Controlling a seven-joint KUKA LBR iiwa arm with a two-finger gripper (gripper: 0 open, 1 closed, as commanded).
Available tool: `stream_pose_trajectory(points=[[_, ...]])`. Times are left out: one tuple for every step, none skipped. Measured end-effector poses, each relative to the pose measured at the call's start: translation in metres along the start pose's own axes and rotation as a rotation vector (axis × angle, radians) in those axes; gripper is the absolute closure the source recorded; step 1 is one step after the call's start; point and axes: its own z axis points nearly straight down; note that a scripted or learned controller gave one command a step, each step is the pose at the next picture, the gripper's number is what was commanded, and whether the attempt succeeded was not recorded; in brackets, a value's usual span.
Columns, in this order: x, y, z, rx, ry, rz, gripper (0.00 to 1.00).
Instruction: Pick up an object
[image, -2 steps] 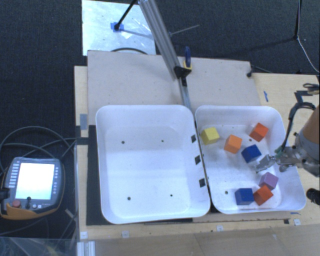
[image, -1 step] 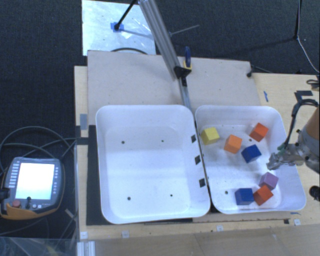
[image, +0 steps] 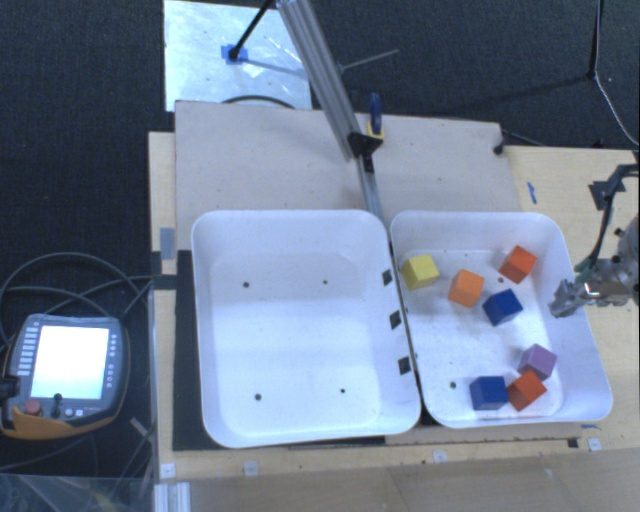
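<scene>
Seven small blocks are seen in the right bin (image: 575, 370): yellow block (image: 420, 271), two orange blocks (image: 466, 288), blue block (image: 502, 306), purple block (image: 538, 360), and a second blue block (image: 488, 392) touching a red-orange one. All are matte cubes. The gripper (image: 566, 298) is held at the bin's right rim; its finger state cannot be told. A teach pendant (image: 62, 375) lies left of the counter (image: 300, 160).

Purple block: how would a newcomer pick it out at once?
Start at the right bin, then go to its front right corner. The purple block sits there, just above an orange block and a blue block. It is the sole purple piece.
</scene>
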Motion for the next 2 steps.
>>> stream_pose_trajectory(points=[[0.005, 0.003, -0.063, -0.001, 0.000, 0.000, 1.00], [0.005, 0.004, -0.086, 0.003, 0.001, 0.001, 1.00]])
